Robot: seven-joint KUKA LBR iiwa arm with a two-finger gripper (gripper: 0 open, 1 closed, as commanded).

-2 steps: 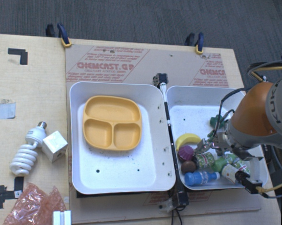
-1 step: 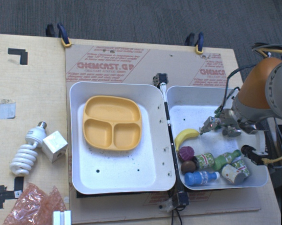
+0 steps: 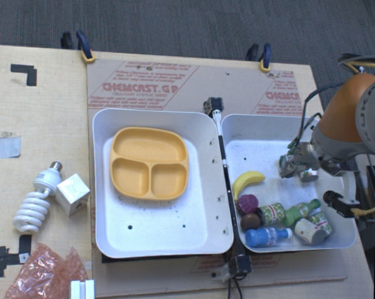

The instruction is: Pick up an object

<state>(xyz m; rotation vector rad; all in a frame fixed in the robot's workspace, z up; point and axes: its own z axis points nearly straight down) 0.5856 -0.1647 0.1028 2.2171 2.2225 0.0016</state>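
My gripper (image 3: 296,167) hangs over the middle of the right bin (image 3: 262,149), above bare white floor. Nothing shows between its fingers. Below and to the left of it lies a yellow banana (image 3: 247,181). Along the bin's front sit a purple fruit (image 3: 248,203), a dark brown ball (image 3: 251,221), a blue bottle (image 3: 268,236), a small green-labelled can (image 3: 273,213), a green bottle (image 3: 301,211) and a white cup with a label (image 3: 313,230).
The left bin (image 3: 171,232) holds a yellow divided plate (image 3: 149,163). Outside the bins on the left bench lie a spiral light bulb (image 3: 36,198), a white cube (image 3: 72,193) and a crumpled red bag (image 3: 42,273). A clamp (image 3: 213,106) sits between the bins.
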